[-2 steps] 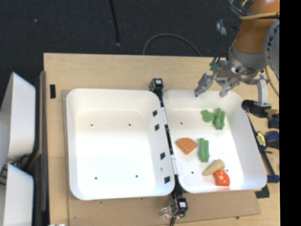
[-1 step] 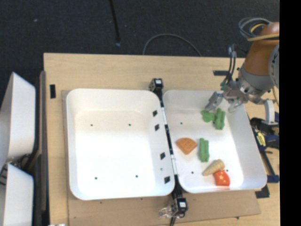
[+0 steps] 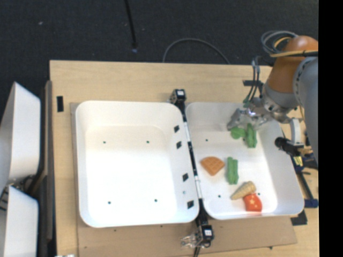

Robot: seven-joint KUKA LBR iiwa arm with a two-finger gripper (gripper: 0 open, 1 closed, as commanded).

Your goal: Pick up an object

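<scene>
Lying perhaps upright, green object (image 3: 246, 135)

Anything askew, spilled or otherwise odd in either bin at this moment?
Nothing stands out. The toys sit loose inside the right bin: an orange wedge, a green piece, a cone, a red piece. The gripper is at another green piece.

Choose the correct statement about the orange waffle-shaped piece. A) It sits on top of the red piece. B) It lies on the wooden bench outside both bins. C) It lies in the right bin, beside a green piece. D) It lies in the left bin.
C: the orange waffle-shaped piece lies on the floor of the right bin, with a green piece just to its right.
</scene>
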